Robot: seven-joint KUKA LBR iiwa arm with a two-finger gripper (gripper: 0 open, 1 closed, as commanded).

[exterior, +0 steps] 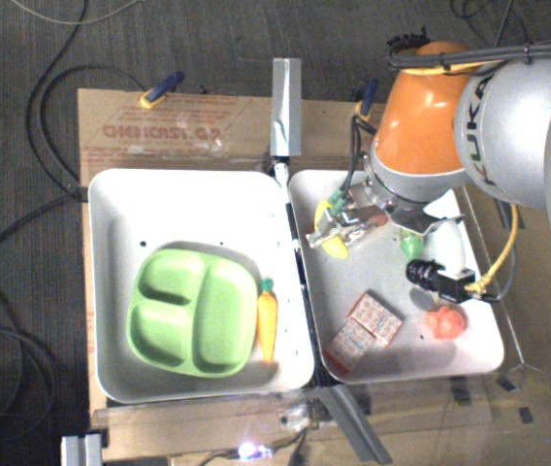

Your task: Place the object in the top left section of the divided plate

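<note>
- Camera view, far left: a cardboard sheet (159, 129) under the bins carries red printed letters. They are too faint and broken to read with any trust.
- The left bin (111, 202) holds the green divided plate (193, 311). Its far left section (167, 278), the target, shows bare green, as do the other two sections, so I judge the placing not yet done.
- A toy carrot (267, 326) lies in that bin just beside the plate's right rim, outside the plate and pointing along it.
- The right bin (421, 359) is where the work is now. The gripper (332, 229) hangs low over its far left part, well apart from the plate.
- A small yellow piece (337, 245), likely the task's object, sits right at the gripper. Whether the gripper is open or closed on it cannot be told from this angle, so I cannot call the pick made.
- Nearer in the same bin lies a flat patterned box (365, 324). Its print is a grid of small marks, and none can be read as words.
- Further right are a small green piece (411, 246) and a red-orange toy (443, 321), both loose on the bin floor.
- Far right, the grey arm (523, 115) bears dark lettering (479, 153) that reads as KUKA, partly cut off.
- Left to do, by my reading: secure the object, carry it across to the left bin, and set it down in the far left section.
</note>
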